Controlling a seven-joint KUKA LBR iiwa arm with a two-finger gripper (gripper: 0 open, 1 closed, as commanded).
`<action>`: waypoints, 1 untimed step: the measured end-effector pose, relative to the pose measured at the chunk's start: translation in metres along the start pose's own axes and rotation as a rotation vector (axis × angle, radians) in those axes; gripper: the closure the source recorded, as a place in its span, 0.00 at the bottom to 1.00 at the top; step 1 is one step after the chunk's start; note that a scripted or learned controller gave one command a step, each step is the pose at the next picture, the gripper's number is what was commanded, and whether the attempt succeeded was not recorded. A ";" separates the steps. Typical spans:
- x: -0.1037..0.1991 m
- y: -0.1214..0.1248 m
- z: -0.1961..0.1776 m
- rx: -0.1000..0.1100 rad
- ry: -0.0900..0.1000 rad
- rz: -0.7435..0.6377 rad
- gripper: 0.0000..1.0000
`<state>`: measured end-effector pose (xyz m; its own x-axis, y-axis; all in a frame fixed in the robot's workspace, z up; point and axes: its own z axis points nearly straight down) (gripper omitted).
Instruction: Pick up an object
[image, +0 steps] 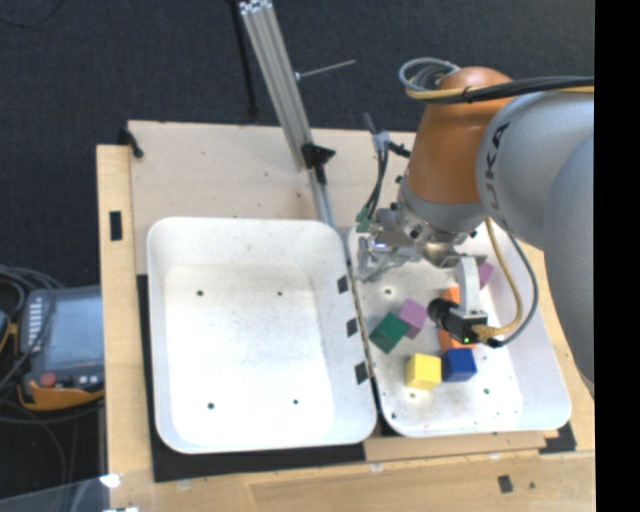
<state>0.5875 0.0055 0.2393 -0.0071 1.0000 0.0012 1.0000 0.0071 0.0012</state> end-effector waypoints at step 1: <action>0.049 0.004 -0.007 0.000 0.001 0.000 1.00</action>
